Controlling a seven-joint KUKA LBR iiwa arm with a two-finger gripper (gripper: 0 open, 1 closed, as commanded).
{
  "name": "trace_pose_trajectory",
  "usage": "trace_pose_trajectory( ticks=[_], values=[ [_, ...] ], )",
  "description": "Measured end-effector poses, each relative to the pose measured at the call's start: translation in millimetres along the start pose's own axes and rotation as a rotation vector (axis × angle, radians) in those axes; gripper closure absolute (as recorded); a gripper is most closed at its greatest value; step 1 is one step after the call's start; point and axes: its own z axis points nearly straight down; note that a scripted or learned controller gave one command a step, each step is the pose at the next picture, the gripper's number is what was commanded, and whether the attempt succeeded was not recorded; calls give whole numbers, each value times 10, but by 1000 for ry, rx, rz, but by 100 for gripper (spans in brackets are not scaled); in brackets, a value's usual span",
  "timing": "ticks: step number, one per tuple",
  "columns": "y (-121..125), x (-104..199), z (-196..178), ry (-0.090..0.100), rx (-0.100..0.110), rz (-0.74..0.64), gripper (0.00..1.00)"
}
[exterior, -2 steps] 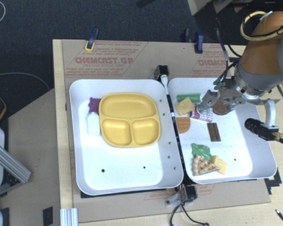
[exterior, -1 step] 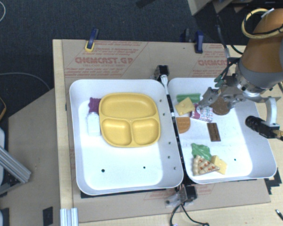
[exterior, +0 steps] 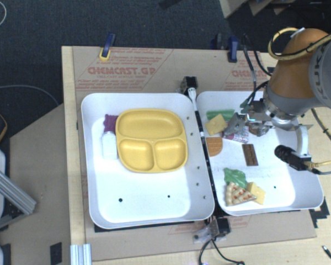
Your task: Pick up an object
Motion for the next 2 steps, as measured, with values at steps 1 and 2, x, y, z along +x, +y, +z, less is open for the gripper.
trace_pose_trajectory(
  ticks=[1, 2],
  values=[
    [45, -73, 494, 0, 0, 0, 0],
    [83, -67, 644, 1, -13, 0, 0]
  ],
)
